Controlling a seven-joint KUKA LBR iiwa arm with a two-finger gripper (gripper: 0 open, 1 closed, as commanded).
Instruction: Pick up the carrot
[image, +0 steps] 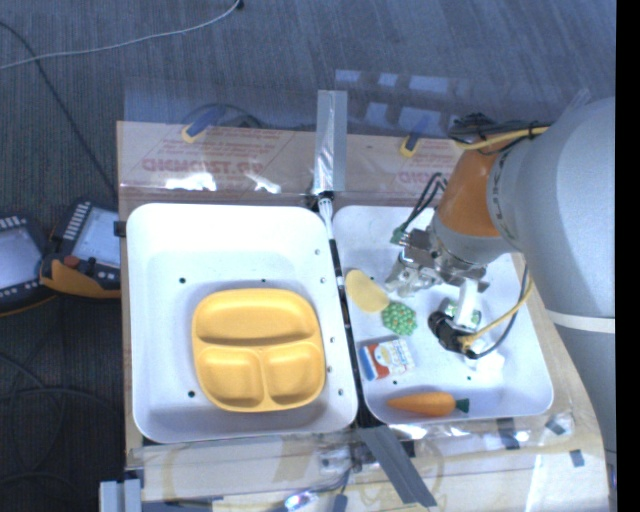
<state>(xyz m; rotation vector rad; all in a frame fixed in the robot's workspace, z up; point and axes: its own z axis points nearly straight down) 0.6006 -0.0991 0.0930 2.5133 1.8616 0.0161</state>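
Observation:
The carrot (424, 404), orange with a small green top at its right end, lies flat along the near edge of the right bin (520, 385). My gripper (405, 284) hangs over the back-middle of that bin, well behind the carrot and apart from it, just above a green ball (399, 318). Nothing shows between the fingers, and their spread is unclear from this angle.
In the right bin lie a pale yellow chip-shaped piece (366, 293), the green ball and a small red and white carton (386, 359). The left bin (160, 250) holds a yellow divided plate (260, 347). The arm's grey bulk covers the right bin's far right side.

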